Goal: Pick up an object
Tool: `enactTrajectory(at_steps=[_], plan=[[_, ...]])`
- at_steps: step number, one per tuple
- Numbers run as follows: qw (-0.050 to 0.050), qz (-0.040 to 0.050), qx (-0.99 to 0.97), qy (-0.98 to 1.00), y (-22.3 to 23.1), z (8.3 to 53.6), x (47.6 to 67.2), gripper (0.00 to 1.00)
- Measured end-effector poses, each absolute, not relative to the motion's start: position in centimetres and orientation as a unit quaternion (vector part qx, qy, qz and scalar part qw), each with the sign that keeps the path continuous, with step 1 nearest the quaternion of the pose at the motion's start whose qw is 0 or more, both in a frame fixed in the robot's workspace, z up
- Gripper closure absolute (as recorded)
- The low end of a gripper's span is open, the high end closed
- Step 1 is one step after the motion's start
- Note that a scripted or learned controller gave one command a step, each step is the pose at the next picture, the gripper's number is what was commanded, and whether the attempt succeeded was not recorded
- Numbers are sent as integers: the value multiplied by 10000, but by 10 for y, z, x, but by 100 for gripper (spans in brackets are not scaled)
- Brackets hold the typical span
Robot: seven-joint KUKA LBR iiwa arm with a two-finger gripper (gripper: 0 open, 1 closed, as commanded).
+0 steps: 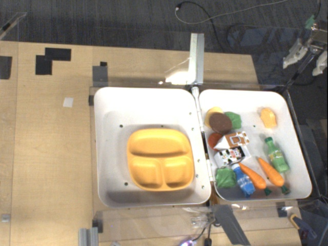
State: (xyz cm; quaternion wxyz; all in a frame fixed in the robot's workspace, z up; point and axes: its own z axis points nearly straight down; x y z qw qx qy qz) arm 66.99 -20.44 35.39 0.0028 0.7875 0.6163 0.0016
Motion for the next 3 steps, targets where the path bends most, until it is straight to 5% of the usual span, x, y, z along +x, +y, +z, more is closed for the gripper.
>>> enactTrajectory(at_steps=[1, 3], plan=[[57, 26, 7846, 6200, -203, 367, 671, 100], [121, 54, 7791, 6268, -199, 393, 674, 100]])
